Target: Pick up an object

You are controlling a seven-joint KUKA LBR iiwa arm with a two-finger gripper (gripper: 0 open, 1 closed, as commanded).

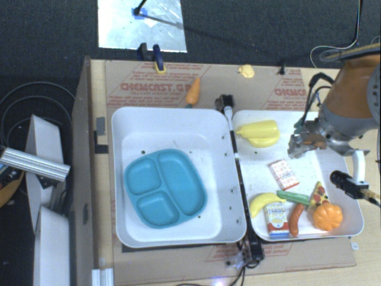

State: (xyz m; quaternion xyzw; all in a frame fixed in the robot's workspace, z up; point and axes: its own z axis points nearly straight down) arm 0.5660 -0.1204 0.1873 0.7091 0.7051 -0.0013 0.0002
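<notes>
The left bin (172,177) holds a blue divided tray (165,186). In the right bin (297,177), a yellow pepper (259,133) lies at 11 o'clock, a small red-and-white packet (283,173) near the middle, and a banana (262,202), a juice box (275,219), a green piece (296,197), a sausage (296,218) and an orange pumpkin (328,216) crowd 6 o'clock. The end effector (303,143) hangs at 2 o'clock over bare bin floor, nothing visibly between its parts; its opening cannot be judged. A carrot (193,92) lies on the counter (161,85) beyond the bins.

Tray (165,186) lies in left bin (128,130); box (283,173) in right bin (250,219), behind banana (262,202)
</notes>
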